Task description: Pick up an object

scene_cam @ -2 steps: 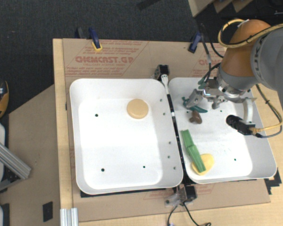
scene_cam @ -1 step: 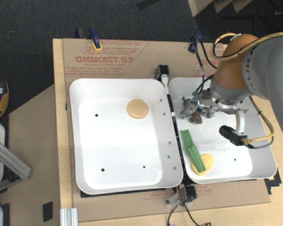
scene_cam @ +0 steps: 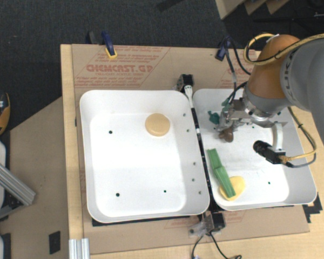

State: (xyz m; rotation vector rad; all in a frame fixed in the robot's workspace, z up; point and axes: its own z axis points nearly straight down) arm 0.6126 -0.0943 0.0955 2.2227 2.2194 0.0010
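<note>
One green object (scene_cam: 217, 169) below, apart from the end effector (scene_cam: 225, 128).

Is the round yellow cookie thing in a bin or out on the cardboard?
In. The round tan disc lies flat on the left bin's white floor, inside its rim.
</note>
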